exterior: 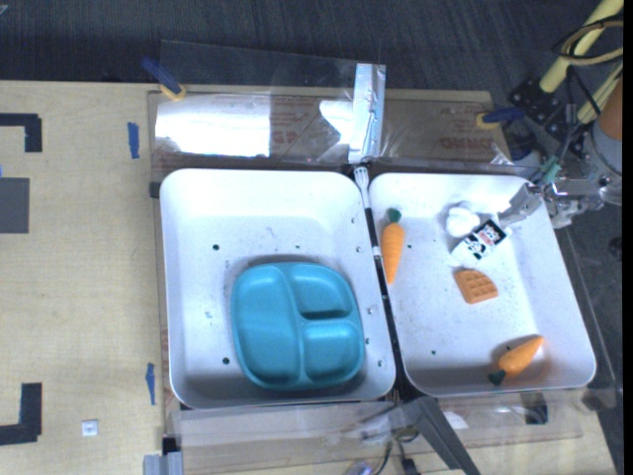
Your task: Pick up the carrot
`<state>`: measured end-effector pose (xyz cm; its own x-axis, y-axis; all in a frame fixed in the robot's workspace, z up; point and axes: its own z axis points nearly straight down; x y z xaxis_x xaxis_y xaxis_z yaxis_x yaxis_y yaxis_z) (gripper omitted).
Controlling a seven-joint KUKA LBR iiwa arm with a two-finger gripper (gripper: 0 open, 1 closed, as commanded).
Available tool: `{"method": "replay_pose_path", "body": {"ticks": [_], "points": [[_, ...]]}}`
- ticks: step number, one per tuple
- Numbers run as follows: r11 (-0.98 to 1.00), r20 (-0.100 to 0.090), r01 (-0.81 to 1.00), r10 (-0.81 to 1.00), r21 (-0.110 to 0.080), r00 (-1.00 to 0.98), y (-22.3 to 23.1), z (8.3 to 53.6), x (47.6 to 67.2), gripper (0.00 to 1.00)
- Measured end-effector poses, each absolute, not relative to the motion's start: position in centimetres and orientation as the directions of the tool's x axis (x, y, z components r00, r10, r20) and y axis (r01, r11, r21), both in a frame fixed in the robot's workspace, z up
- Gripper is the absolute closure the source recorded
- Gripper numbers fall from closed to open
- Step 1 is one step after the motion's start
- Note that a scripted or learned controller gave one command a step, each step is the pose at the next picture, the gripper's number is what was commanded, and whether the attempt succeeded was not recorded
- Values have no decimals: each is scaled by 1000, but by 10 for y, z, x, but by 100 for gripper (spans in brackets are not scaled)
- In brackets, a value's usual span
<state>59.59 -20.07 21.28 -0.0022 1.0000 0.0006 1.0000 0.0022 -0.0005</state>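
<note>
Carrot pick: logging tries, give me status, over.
Gripper low in right bin, on white toy. Carrot free by left wall. Second carrot near front corner. Path open.

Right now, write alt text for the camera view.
A carrot lies at the left edge of the right white bin, with the end effector near that bin's upper right. The left bin holds a teal divided plate.

Robot lab: taped bench (69, 265), twin white bins (188, 196).
</note>
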Motion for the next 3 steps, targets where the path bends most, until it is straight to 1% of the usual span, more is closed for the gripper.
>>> {"method": "replay_pose_path", "body": {"ticks": [1, 2, 3], "points": [[284, 3, 959, 959, -3, -284, -181, 114, 532, 0], [222, 6, 975, 975, 4, -222, -210, 90, 491, 0], [370, -4, 929, 929, 7, -370, -210, 88, 483, 0]]}}
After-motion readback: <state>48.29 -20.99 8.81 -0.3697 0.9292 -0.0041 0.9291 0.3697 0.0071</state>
